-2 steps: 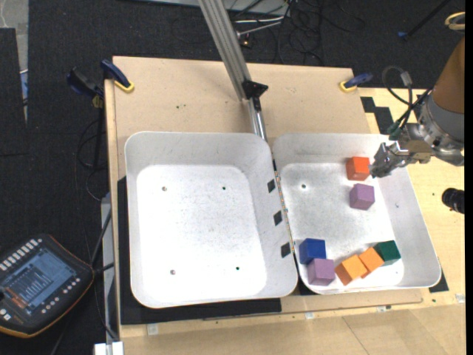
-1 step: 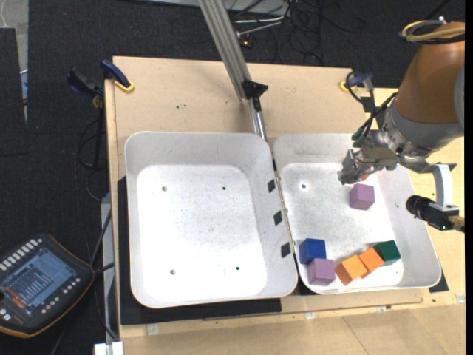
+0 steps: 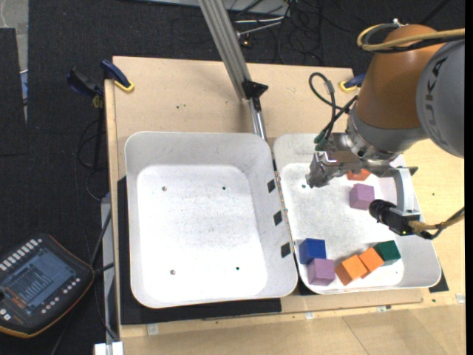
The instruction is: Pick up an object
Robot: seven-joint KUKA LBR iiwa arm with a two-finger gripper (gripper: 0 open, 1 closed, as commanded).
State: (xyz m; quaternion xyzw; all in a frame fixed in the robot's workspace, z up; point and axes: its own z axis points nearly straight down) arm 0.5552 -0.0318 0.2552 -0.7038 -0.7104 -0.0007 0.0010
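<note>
The right bin (image 3: 414, 276) holds several small blocks. A blue cube (image 3: 312, 249) and a purple cube (image 3: 321, 271) lie near its front left. Two orange blocks (image 3: 360, 265) and a green block (image 3: 387, 252) lie along the front. A lilac cube (image 3: 362, 196) sits mid-bin, and an orange-red block (image 3: 358, 174) peeks out from under the wrist. My gripper (image 3: 319, 174) hangs over the back left part of this bin, left of the lilac cube, with no block seen between its fingers.
The left bin (image 3: 148, 154) stands beside the right one on the wooden bench. A metal pole (image 3: 225, 39) slants in from the back. A teach pendant (image 3: 37, 283) lies off the bench at the lower left. Blue clamps (image 3: 111, 76) grip the bench's back left corner.
</note>
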